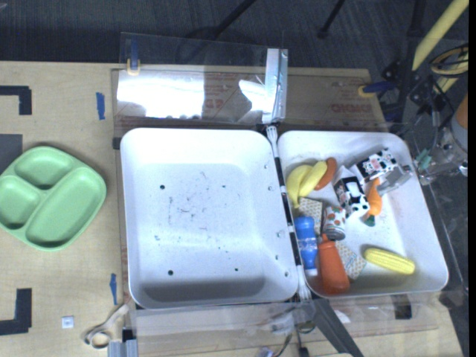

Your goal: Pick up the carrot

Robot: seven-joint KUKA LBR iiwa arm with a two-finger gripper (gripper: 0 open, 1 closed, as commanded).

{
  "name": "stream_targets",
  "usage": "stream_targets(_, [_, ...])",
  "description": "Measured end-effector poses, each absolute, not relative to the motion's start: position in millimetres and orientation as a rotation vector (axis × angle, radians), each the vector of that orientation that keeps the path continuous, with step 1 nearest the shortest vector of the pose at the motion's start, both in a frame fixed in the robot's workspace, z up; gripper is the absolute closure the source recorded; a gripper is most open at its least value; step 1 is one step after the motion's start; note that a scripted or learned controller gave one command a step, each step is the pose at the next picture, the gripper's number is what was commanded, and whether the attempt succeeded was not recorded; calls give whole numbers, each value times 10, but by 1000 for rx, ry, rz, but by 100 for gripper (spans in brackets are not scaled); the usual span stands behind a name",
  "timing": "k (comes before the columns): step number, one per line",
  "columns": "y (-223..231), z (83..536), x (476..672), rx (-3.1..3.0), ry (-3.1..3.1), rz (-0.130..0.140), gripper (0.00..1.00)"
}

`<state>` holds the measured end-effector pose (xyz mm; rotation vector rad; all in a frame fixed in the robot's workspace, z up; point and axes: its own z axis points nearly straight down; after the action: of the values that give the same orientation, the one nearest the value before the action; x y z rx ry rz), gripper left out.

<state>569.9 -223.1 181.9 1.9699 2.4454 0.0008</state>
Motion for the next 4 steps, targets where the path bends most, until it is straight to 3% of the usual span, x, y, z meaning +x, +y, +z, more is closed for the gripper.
stream_targets(1, [-1915, 2858, 5553, 1967, 2447, 0, 0])
stream_targets(2, [-2037, 1371, 5849, 1956, 2458, 1, 0])
stream_targets(3, [-2012, 1116, 5865, 1873, 2497, 22, 0])
stream_targets(4, [-2091, 1070, 5696, 1733, 2566, 39, 0])
